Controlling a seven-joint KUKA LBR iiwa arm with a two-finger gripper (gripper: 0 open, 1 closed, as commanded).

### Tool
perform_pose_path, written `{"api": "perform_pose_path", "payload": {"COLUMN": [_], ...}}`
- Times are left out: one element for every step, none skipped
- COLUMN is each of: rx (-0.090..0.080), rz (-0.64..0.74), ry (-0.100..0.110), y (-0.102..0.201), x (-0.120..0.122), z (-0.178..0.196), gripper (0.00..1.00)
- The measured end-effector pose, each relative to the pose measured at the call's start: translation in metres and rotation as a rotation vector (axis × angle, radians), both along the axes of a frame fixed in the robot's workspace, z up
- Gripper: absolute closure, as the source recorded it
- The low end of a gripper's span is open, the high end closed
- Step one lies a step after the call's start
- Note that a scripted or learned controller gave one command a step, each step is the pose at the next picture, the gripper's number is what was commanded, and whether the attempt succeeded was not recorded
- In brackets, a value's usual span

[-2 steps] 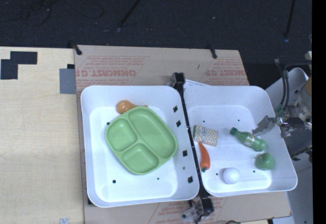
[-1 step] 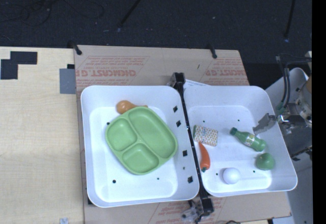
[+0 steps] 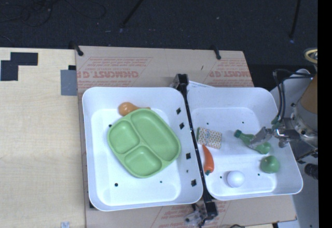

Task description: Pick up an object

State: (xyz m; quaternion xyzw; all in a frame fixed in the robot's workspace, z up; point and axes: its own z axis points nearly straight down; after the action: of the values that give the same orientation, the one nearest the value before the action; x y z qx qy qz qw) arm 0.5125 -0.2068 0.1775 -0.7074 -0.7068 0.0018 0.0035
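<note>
Gripper [image 3: 258, 140] low over right bin [image 3: 228, 101], at its right side, arm [image 3: 303, 118] reaching in from right; whether it grips anything, cannot tell

Green stick-like toy [image 3: 243, 135] lies at gripper tip, touching or just beside it. Green round toy [image 3: 269, 164] just nearer. White ball [image 3: 235, 178] at near edge. Carrot [image 3: 208, 159] along left wall, patterned packet [image 3: 209, 138] just beyond it

Left bin [image 3: 98, 118]: green divided plate [image 3: 143, 142], orange thing [image 3: 126, 108] peeking past its far edge

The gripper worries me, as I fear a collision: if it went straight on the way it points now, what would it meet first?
Probably the dark green object at the gripper tip, which points left across the right bin. Beyond lies the patterned packet. Depth is unclear.
</note>
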Motion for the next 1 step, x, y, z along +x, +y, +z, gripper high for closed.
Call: {"api": "perform_pose_path", "payload": {"rx": [0.001], "rz": [0.001], "ry": [-0.001], "y": [0.0059], "x": [-0.002], "z": [-0.0444], "gripper": [0.0]}}
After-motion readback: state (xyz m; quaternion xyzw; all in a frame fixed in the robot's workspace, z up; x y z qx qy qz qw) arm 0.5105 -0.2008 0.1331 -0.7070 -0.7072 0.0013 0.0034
